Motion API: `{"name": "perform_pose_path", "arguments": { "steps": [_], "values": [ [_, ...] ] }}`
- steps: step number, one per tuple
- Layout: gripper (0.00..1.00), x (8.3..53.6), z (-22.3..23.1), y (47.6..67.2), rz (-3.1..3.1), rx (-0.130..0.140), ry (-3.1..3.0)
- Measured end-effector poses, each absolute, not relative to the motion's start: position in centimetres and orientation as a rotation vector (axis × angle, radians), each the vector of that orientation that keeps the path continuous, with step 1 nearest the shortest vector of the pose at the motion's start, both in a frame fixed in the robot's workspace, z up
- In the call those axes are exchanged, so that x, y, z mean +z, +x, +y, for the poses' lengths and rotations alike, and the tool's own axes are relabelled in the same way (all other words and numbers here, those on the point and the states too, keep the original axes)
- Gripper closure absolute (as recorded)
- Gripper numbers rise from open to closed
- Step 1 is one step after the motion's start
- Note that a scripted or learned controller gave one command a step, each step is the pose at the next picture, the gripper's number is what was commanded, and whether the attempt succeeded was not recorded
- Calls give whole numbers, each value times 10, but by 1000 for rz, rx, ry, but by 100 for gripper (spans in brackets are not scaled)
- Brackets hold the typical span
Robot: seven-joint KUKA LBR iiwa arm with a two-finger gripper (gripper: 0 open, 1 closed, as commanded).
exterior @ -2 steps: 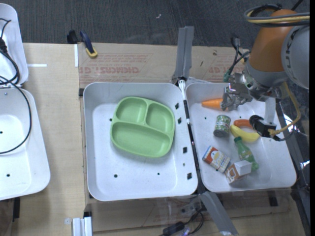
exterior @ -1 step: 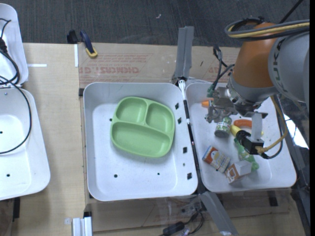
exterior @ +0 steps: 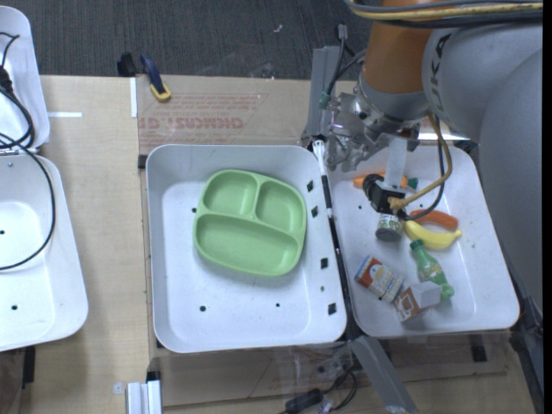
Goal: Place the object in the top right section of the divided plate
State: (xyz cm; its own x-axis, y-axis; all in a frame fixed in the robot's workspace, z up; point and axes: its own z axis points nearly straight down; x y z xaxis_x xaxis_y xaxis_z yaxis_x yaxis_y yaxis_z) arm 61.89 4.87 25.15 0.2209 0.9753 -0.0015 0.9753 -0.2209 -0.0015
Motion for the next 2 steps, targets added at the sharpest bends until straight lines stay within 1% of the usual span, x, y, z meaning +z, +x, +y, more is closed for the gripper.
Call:
{"name": "perform_pose_path", "arguments": {
  "steps": [1,2],
  "values": [
    [100,209,63,570,-1990,8,-2429],
    [100,217,60,570,-1984,12,-2433]
  ]
}}
